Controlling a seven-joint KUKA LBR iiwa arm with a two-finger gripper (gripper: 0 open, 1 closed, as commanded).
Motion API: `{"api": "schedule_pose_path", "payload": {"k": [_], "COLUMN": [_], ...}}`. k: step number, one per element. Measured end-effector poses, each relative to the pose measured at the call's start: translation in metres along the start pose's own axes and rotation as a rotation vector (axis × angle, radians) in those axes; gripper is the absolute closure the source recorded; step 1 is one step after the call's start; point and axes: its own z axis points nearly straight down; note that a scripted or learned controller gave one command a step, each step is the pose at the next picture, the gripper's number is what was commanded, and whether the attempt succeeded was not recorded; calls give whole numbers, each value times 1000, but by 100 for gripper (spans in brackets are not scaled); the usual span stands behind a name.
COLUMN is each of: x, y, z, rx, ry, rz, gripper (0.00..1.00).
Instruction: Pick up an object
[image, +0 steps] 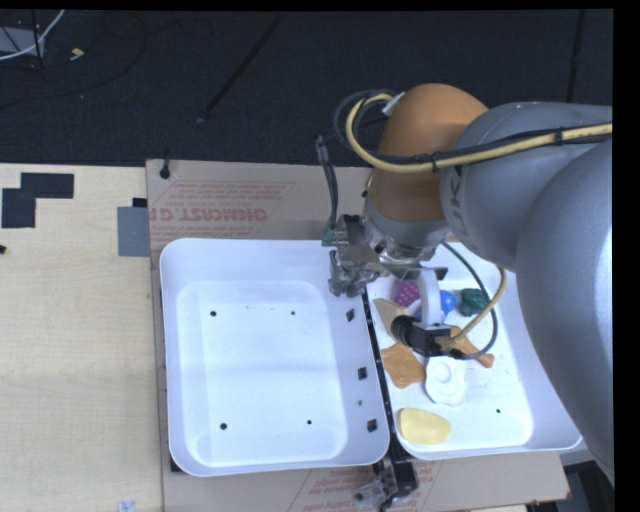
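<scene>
My gripper (343, 272) hangs over the seam between the two bins, at the upper left corner of the right bin (510, 425). Several small objects lie in that bin: a purple knobbly piece (406, 293), a blue piece (447, 300), a dark green piece (473, 298), a flat orange piece (403, 368), a white lump (446, 381) and a pale yellow oval (425, 427). The purple piece lies closest to the gripper, just to its right. Nothing shows in the gripper's grasp.
The left bin (185, 300) stands beside the right one, the two sharing a dark divider edge (372, 350). The bulky grey arm (540, 200) covers the upper right part of the right bin. Brown cardboard (240, 200) lies under both bins.
</scene>
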Motion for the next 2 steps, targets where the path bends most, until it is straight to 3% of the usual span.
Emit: {"api": "schedule_pose_path", "payload": {"k": [1, 2], "x": [-21, 8], "y": [-80, -75], "z": [38, -6], "rx": [12, -2], "ry": [-1, 1], "rz": [4, -1], "gripper": [100, 100]}}
